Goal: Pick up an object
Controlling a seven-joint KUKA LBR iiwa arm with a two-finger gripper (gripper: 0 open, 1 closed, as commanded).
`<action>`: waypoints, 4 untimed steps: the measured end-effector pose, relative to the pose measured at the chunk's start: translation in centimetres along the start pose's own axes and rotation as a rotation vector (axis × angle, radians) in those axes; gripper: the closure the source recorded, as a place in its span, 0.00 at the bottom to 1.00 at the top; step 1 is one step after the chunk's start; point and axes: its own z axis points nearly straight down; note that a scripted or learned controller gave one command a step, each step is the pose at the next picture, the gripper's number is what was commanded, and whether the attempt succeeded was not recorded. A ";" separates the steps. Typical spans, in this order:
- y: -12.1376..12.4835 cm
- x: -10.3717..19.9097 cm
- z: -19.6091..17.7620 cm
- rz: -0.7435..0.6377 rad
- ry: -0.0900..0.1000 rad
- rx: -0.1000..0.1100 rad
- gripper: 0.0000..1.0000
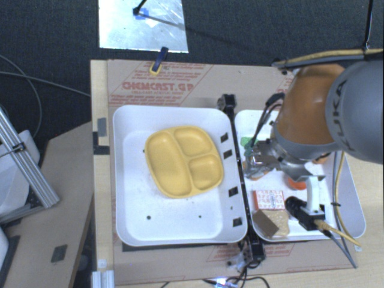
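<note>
Yellow divided plate (183, 161): smooth matt plastic. White bins (174, 221): glossy plastic. Bench board (198, 83): matt cardboard.

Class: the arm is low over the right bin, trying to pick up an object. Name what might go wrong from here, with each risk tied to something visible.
1. The gripper hangs close to the inner wall of the right bin, so it might strike that wall.
2. The green object, red patterned square and tan pad lie close together, so a grasp may nudge a neighbour.
3. The arm hides much of that bin, so a miss may go unnoticed.
</note>
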 end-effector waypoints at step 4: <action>1.8 11.7 -24.9 0.002 0.003 -0.017 0.00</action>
